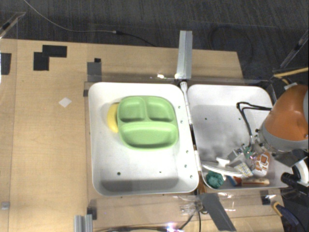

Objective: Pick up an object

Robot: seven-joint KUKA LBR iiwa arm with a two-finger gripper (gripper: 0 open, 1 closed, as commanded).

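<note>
From my feed the pincer (247, 154) is down in the right bin (217, 115), at its near right corner, right over a heap of small stuff. I can't tell how wide it's open or whether it's got anything, the wrist hides it. The pile (244, 169) under it is what I'm picking from: a white utensil, some packets, a brush-like stick, all touching. A teal blob (215, 179) sits just left of that pile against the bin's front wall. Over in the left bin (104, 178) there's a green tray (146, 122) toward the back, with a yellow thing (112, 118) poking out from its left edge. Both bins sit on the worktop (43, 144).
</note>
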